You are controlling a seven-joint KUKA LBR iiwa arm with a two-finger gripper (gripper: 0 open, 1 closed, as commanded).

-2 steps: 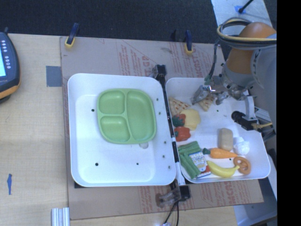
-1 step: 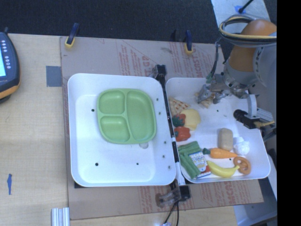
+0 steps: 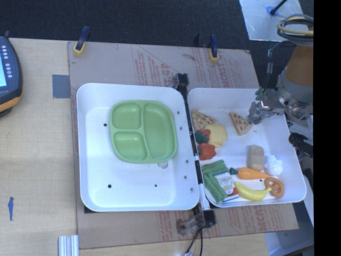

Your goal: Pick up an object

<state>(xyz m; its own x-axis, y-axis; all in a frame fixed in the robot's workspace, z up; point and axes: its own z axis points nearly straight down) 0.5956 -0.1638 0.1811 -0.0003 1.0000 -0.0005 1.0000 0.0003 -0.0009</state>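
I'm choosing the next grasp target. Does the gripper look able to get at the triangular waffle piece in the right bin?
Probably yes. The gripper hangs right beside the waffle piece, which lies flat on bare bin floor with nothing on it; the neighbouring toys sit apart.

I see two white bins point(image 3: 85, 159), a pale green divided plate point(image 3: 144, 131), a yellow banana point(image 3: 250, 192), an orange carrot point(image 3: 254, 173), a brown pretzel point(image 3: 275, 186), tan lattice-patterned waffle wedges point(image 3: 240, 122), a light wood surface point(image 3: 34, 159)
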